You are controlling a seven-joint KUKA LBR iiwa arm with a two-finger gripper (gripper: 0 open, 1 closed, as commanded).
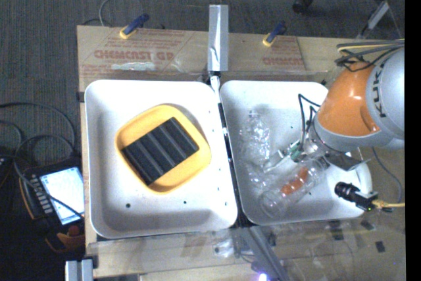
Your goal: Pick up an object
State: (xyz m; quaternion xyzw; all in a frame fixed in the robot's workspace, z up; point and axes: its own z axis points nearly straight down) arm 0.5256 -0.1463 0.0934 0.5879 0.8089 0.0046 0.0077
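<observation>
In the left bin (pixel 105 207) lies a yellow, rounded block with a black ribbed top (pixel 163 148), turned at a slant. The right bin (pixel 263 95) holds a crumpled clear plastic bottle (pixel 255 136) near its left side. A second clear bottle with something orange inside (pixel 293 185) lies toward the front. My gripper (pixel 297 153) is low in the right bin, between the two bottles and close to both. The orange-banded wrist (pixel 348 112) covers most of it.
A metal divider post (pixel 218 36) stands at the back where the bins meet. Two blue-and-yellow clamps (pixel 133 25) (pixel 275 33) hold the cardboard backing. A tablet (pixel 62 194) lies on the floor to the left.
</observation>
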